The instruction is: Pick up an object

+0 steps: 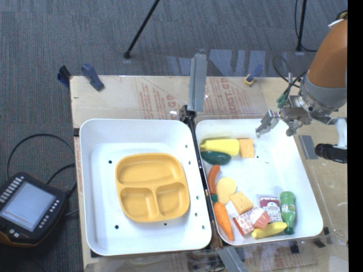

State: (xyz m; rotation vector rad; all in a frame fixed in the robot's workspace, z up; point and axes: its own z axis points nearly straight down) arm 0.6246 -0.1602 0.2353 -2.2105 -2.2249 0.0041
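Gripper (279,126) seen at right bin's (300,169) far right corner, fingers (265,124) spread, nothing between them. Nearest target judged yellow corn (220,146): down-left of gripper, long axis left-right. Counted in right bin: two carrots, one cucumber, one green bottle, one banana. Left bin: one yellow tray (152,187).
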